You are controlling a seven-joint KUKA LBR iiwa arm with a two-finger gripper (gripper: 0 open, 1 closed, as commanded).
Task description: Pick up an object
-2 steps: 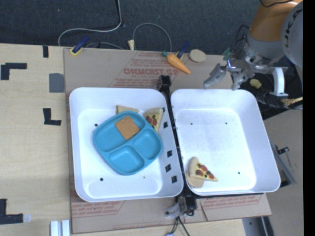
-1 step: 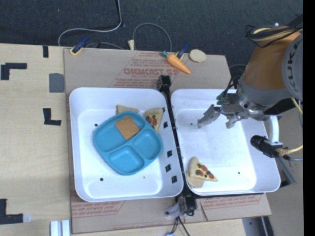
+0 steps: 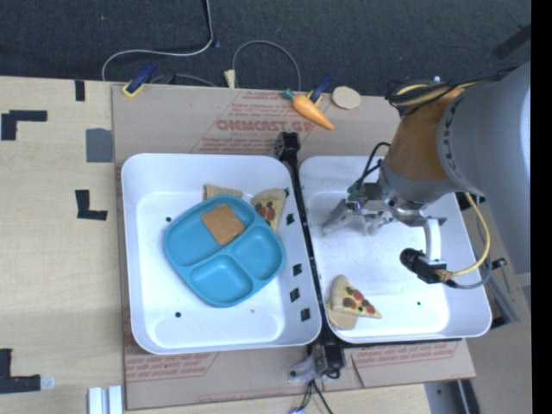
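One yellow, red-dotted pizza slice (image 3: 351,301)

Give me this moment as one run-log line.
arm: over right bin | gripper: low near bin's back left, nothing seen held | pizza slice: right bin front | blue plate: left bin

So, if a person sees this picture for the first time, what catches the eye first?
Probably the blue plate in the left bin, with a brown toast square lying in it. Next, the grey and orange arm reaching over the right bin, where a pizza slice lies near the front. A toy carrot rests behind the bins.
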